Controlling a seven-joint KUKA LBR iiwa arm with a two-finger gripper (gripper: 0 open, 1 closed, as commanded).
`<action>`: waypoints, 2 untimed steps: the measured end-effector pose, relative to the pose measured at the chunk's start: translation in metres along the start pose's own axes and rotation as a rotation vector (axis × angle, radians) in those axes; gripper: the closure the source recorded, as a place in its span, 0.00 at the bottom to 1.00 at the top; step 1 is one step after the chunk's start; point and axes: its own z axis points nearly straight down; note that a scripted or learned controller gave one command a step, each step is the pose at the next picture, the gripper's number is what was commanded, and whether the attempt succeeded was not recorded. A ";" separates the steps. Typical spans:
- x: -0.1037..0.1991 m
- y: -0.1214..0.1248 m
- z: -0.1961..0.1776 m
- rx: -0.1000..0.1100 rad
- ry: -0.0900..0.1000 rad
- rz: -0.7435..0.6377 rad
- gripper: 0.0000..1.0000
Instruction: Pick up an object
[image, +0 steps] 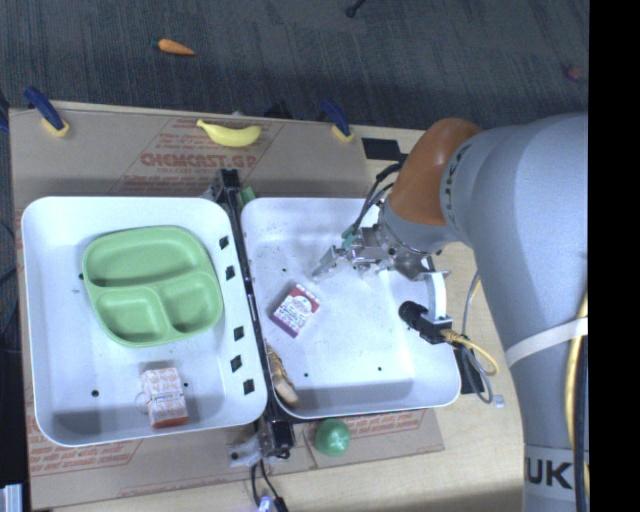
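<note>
A small red and white packet (295, 310) lies flat in the right bin (400, 385), left of its middle. My gripper (338, 257) hangs over the same bin, up and to the right of the packet and clearly apart from it. Nothing shows in the gripper. The grey arm with its orange band (430, 180) reaches in from the right and covers the bin's far right corner. A tan object (282, 385) rests in the right bin's front left corner.
The left bin (50, 300) holds a green compartment tray (150, 285) and a small boxed packet (163, 396). A yellow banana (230, 131) lies on the cardboard behind the bins. In front of the right bin sits a green ball (332, 436).
</note>
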 end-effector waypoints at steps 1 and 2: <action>0.000 0.001 -0.011 0.000 0.000 -0.003 1.00; -0.003 -0.037 -0.151 -0.004 -0.002 0.003 1.00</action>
